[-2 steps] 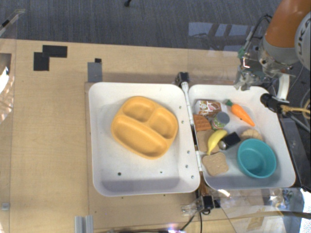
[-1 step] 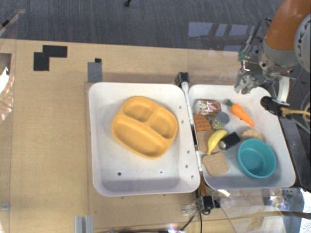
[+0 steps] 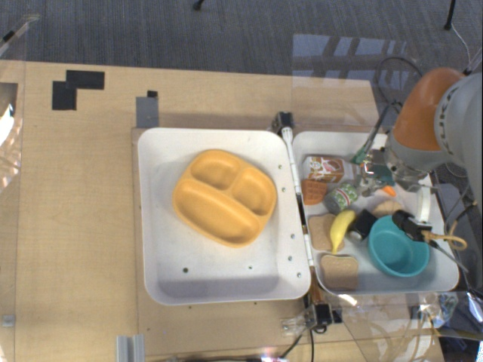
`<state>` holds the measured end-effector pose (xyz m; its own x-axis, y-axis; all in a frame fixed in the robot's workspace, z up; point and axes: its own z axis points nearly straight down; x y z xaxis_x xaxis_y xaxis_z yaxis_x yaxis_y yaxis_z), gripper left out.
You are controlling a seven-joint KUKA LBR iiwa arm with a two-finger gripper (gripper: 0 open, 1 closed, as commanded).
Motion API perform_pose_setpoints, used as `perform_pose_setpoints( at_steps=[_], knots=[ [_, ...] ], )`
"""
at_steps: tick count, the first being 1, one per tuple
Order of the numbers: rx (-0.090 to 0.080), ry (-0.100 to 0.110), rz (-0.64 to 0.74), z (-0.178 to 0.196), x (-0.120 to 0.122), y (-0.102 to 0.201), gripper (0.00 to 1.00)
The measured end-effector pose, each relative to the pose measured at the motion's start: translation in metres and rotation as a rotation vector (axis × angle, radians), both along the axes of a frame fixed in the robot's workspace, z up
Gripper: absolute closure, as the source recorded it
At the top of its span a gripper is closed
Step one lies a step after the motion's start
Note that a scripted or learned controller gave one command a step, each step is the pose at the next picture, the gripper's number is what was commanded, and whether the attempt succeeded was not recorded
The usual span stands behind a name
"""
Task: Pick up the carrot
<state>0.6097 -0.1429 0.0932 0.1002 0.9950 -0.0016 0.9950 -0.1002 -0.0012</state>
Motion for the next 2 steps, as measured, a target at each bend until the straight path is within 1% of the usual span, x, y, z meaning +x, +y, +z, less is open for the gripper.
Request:
perform_pose_setpoints(
  at_steps=[1,2],
  knots=[
    [-0.002,-0.01,-0.174,-0.005,-0.038,-0.061,0.0],
    [-0.003,-0.018,-0.168,0.007,-0.035,-0.059,1.0]
  ],
)
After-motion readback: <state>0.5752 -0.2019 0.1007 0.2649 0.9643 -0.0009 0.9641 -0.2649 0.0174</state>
